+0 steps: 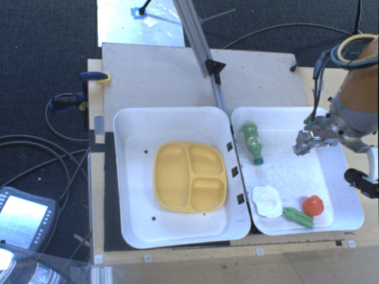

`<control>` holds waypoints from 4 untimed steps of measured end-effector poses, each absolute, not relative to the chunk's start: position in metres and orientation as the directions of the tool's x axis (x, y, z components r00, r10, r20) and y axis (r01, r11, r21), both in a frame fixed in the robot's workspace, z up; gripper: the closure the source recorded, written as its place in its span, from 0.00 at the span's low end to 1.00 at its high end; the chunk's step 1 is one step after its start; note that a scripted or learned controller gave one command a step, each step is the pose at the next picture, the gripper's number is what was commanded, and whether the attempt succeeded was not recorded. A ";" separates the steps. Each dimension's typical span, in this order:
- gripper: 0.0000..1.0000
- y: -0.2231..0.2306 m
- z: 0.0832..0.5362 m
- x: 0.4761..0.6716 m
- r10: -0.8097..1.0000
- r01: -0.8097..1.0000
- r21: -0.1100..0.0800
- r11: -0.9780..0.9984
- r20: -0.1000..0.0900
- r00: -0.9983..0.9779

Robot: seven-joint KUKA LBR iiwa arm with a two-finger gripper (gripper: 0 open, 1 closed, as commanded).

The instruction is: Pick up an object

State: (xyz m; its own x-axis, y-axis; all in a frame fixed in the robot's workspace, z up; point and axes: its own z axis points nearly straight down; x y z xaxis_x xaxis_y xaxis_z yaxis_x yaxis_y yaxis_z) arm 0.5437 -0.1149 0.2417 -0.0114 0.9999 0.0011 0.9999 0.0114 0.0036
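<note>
from where i stand the right bin [349, 218] is the thing to steer by. along its near edge lie three small things: a red tomato-like ball [313, 205] toward the near right corner, a green pod-shaped toy [298, 216] just left of it, and a white cup-like piece [267, 200] at the near left, its edge meeting the pod's end. farther back, by the bin's left wall, a green bottle [252, 142] lies on its side. over the far right part of the bin hangs the end effector [303, 145], metal and pale, well apart from the bottle and from the near row; whether its fingers stand apart or together i cannot tell from here, and nothing shows between them. left of the right bin, touching it wall to wall, sits the left bin [127, 158] with a yellow divided plate [190, 176] in its middle. beyond both bins the bare desk [154, 76] stretches back, crossed by a slanting grey pole [192, 25].
</note>
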 end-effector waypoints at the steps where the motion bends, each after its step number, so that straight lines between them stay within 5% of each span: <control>1: 1.00 -0.067 0.233 0.546 1.000 1.000 0.002 0.011 0.002 -0.011; 4: 1.00 0.088 0.213 0.539 1.000 1.000 0.000 0.011 0.003 -0.011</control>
